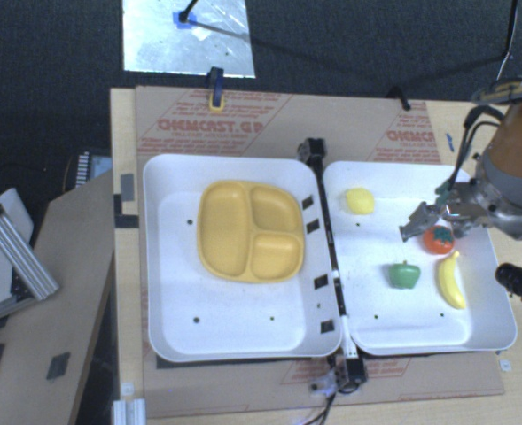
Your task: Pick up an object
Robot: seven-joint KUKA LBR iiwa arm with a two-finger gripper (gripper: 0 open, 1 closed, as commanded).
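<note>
Your gripper [431, 221] hangs over the right bin [486, 335], fingers spread, just beside the tomato [439, 240]. The banana [451, 282], pepper [404, 274] and lemon [360, 201] lie near.

High slanted view (both bins [243, 171]).

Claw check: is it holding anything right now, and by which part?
Cannot be told. The claw sits right at the tomato, but no grip shows.

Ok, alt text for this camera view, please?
The gripper hovers over the right bin beside a tomato, with a banana, green pepper and lemon nearby. The left bin holds a yellow divided tray.
</note>
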